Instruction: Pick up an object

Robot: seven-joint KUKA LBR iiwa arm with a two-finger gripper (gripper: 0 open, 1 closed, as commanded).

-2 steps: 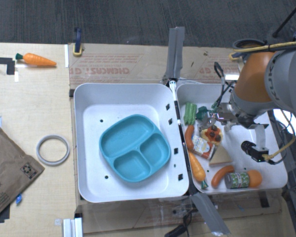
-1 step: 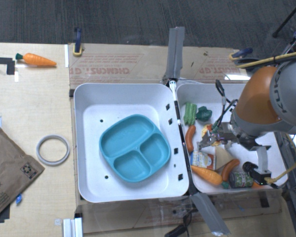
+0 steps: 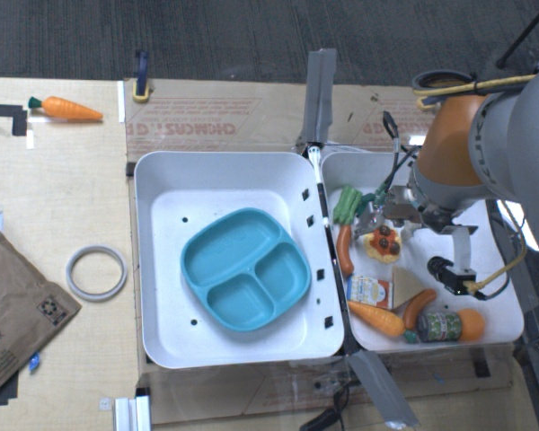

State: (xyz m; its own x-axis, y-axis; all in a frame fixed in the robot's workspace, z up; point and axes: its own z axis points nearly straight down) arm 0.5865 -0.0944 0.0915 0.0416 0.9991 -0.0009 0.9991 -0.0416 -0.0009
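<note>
- Reaching in from the right, the grey arm with the orange band [image 3: 454,142] hangs over the right white bin [image 3: 512,317]; its tool [image 3: 384,225] sits low over the toys near the middle of that bin
- I cannot tell if the tool is holding anything; the view is too small and crowded there
- Just under the tool lies a small yellow toy with red and dark bits on top [image 3: 384,243]; it looks very close to the tool, but I cannot tell if they touch
- A green toy vegetable [image 3: 347,204] lies at the top left of the right bin; a long red-orange toy sausage [image 3: 343,250] lies below it along the left wall
- A small white carton with a picture on it [image 3: 369,290] lies near the middle; an orange toy carrot [image 3: 376,319] lies just below the carton
- A green can with a label [image 3: 441,325] lies near the front wall, with orange toys beside it
- The left white bin [image 3: 162,196] holds a blue plastic tray with three sections [image 3: 244,268]
- On the desk [image 3: 54,187], well apart from the bins, lie another orange carrot with a green top [image 3: 67,109], a grey ring [image 3: 96,271] and a brown paper bag [image 3: 13,317]
</note>
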